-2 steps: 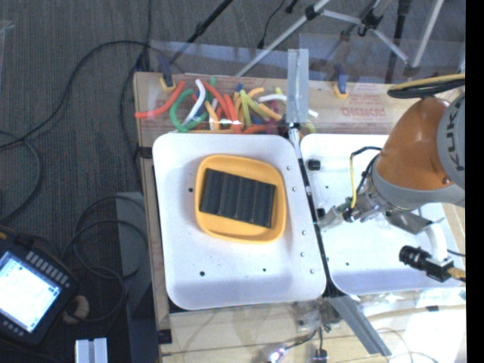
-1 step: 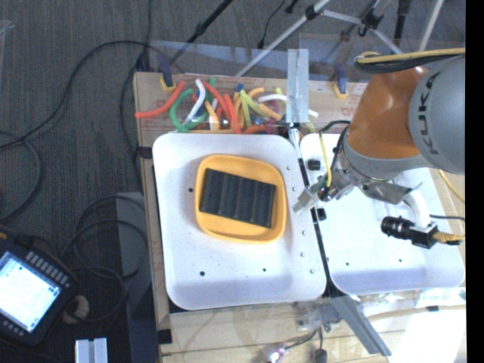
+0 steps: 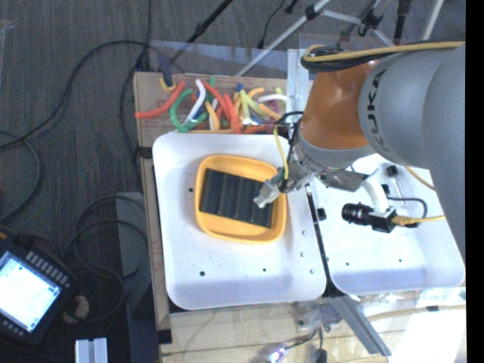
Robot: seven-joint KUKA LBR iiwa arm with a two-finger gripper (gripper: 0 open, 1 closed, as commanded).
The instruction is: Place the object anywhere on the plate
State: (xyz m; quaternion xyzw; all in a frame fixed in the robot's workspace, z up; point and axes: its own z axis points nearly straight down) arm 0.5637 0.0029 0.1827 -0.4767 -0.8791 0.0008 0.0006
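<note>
Yellow plate point(image 3: 240, 203), rounded-square with raised rim, sits in left white bin point(image 3: 227, 278), frame centre. Dark ribbed rectangular object point(image 3: 233, 198), black-green, lies flat on plate and covers most of its floor. Gripper point(image 3: 268, 193) hangs at object's right edge, over plate; cannot tell its state. Grey arm point(image 3: 408, 104) with orange band enters from upper right.

Bright, even overhead light; soft shadows, slightly blurry, white bins point(image 3: 227, 278) glaring.

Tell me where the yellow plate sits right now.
The yellow plate lies in the left white bin, toward its upper middle, with a dark flat object on it and the gripper over its right rim.
</note>
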